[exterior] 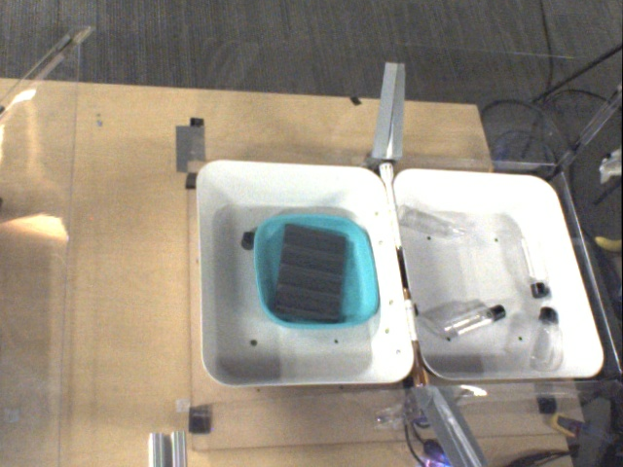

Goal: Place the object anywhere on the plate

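Camera view has the two white bins side by side on the tan wooden bench point(97, 309), glossy shallow plastic with rounded corners. Left bin point(219, 358) holds a teal plate point(363, 261), squarish with soft corners and a raised lip, sitting about dead center. The object point(310, 270), a dark grey ribbed block that looks matte and kinda rubbery, lies flat on the plate, covering most of its middle. A small dark round thing point(248, 240) pokes out at the plate's 9 o'clock edge, touching it. Right bin point(574, 358) has clear vials point(471, 318) with black caps scattered around, one near 7 o'clock, others toward 3 to 5 o'clock, hard to count since they're see-through. A grey metal bar point(389, 115) stands at 12 o'clock between the bins. Can't tell the gripper state at all.
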`<state>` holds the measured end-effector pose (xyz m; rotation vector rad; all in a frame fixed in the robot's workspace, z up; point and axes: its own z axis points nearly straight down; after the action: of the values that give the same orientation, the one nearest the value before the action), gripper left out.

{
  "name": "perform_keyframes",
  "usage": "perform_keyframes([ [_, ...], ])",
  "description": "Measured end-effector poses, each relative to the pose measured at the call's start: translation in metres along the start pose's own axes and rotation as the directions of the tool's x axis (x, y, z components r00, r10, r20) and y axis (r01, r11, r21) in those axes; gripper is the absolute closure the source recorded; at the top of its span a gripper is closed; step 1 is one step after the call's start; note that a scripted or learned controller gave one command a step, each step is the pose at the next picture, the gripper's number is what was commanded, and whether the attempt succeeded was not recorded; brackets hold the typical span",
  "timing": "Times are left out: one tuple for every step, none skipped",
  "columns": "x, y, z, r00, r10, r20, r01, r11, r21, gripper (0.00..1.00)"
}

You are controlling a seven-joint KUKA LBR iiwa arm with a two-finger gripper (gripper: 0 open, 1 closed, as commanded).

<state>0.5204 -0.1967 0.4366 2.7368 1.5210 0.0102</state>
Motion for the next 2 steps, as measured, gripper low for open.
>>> perform_keyframes([
  [-0.015, -0.022, 0.000, 0.997, 0.080, 0.001, -0.080, 0.997, 0.001, 0.00],
  [0.050, 0.069, 0.001, 0.996, 0.088, 0.000, -0.088, 0.996, 0.001, 0.00],
])
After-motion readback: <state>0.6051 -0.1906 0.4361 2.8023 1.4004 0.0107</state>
